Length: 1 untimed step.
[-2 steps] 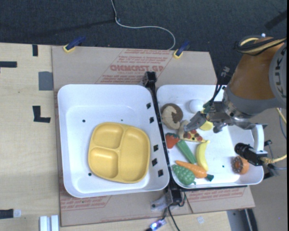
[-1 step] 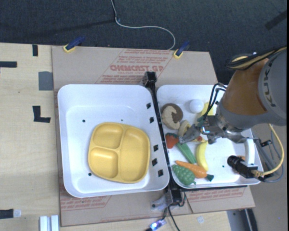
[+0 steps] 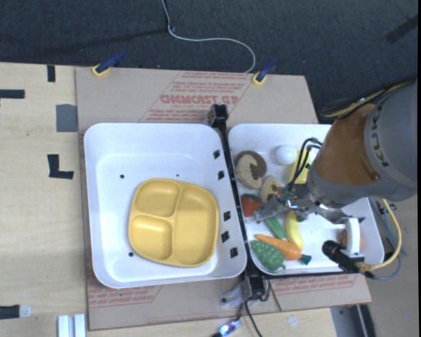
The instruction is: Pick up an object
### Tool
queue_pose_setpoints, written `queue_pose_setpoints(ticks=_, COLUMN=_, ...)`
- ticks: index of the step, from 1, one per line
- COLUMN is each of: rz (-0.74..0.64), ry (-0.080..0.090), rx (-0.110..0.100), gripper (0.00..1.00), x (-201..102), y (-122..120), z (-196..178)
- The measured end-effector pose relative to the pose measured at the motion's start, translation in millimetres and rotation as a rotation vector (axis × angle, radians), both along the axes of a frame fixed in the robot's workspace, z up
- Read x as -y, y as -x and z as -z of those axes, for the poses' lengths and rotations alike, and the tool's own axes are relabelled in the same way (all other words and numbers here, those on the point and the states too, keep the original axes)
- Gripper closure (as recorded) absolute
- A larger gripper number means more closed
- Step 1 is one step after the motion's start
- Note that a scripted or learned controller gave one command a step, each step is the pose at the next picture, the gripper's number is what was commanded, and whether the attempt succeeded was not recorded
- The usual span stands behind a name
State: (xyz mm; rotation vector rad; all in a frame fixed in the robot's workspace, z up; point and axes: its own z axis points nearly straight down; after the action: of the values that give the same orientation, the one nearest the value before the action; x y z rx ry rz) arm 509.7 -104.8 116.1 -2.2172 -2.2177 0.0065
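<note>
The arm [image 3: 361, 153] hides much of the right bin [image 3: 375, 258]; whether the jaws are released or clenched, I cannot tell. The banana [image 3: 293, 232], perhaps untouched, lies lengthwise toward the bin's near edge.

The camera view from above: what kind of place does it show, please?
Probably a robotics lab bench set up for picking trials. A grey and orange arm reaches over two white bins; one holds a yellow divided plate, the other toy food such as a carrot. Cardboard lies under the bins.
</note>
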Motion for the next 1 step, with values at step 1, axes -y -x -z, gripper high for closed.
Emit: queue_pose_setpoints(ticks=1, rz=0.000, ry=0.006, rx=0.019, gripper=0.00, x=1.6, y=-4.0, z=26.1)
